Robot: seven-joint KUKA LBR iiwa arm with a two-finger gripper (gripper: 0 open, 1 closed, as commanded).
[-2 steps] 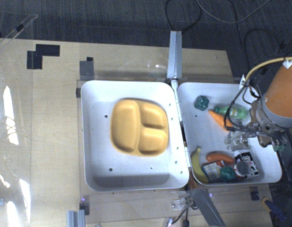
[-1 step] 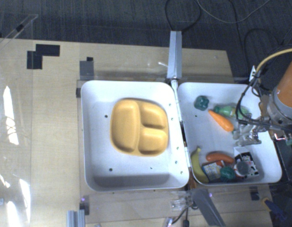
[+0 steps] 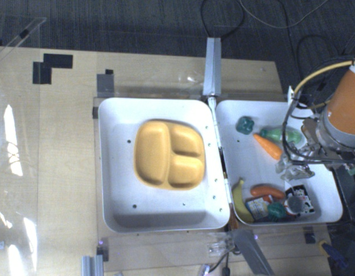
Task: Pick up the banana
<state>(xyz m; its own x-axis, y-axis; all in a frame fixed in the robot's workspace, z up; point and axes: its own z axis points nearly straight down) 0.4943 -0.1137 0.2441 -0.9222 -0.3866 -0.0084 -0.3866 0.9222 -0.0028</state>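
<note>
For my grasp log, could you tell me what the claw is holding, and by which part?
Nothing shows in the claw. It hangs over the right bin, apart from the banana by that bin's left wall.

A single fixed camera looks down on the wooden bench from above, tilted slightly so the far edge of the bench and a strip of dark carpet with loose cables fill the top of the frame. It stands far enough back to take in both white bins whole: the left bin sits near the middle of the frame, the right bin close to the right side. The near edge of the bench runs along the bottom. The arm enters from the right edge, cut off by the frame. A metal divider post between the bins points straight up the frame.
</note>
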